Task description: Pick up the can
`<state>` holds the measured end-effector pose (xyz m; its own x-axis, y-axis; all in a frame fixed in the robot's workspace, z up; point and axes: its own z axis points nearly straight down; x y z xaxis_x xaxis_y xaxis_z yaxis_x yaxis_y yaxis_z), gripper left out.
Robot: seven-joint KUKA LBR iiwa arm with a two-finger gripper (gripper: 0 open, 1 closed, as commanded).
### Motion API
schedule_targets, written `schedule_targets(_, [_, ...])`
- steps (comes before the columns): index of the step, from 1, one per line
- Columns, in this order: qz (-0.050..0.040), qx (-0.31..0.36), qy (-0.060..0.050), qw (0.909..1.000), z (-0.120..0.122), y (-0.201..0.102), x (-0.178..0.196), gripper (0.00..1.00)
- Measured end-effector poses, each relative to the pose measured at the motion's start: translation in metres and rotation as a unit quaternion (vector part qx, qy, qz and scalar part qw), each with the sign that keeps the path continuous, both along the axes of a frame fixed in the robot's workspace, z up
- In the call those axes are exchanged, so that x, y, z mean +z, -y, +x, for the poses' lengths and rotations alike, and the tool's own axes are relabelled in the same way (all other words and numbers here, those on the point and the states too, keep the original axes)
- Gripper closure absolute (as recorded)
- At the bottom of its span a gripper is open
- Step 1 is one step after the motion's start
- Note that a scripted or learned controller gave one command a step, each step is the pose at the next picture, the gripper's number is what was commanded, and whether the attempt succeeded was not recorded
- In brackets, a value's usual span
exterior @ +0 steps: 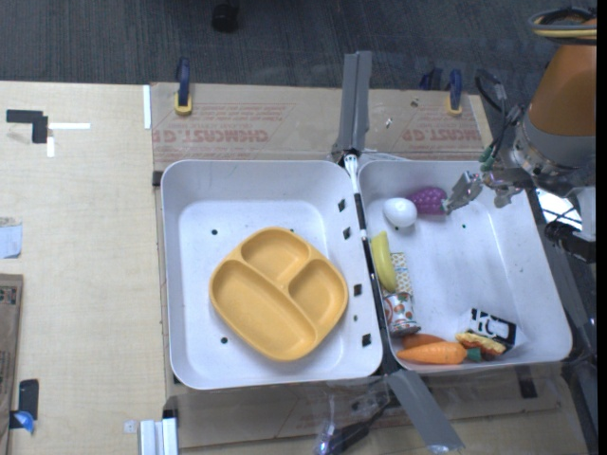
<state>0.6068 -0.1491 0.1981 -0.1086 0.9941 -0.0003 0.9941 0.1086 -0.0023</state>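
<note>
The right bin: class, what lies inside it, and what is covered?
Inside the right bin lie a white egg, purple grapes, a banana, the can, a carrot and a black-and-white packet. The can's upper end is partly hidden by the banana.

Even, diffuse overhead light; I cast no hard shadows. Mild glare on the two glossy shallow white plastic bins [180,254], strongest toward 12 o'clock. Focus soft overall; my grey-and-orange arm [567,83] at 2 o'clock slightly blurred.
</note>
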Motion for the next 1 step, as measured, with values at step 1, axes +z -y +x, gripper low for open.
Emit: schedule_targets(1, [0.0002,0.042,0.000,0.9991,-0.0228,0.0015,-0.0106,0.00])
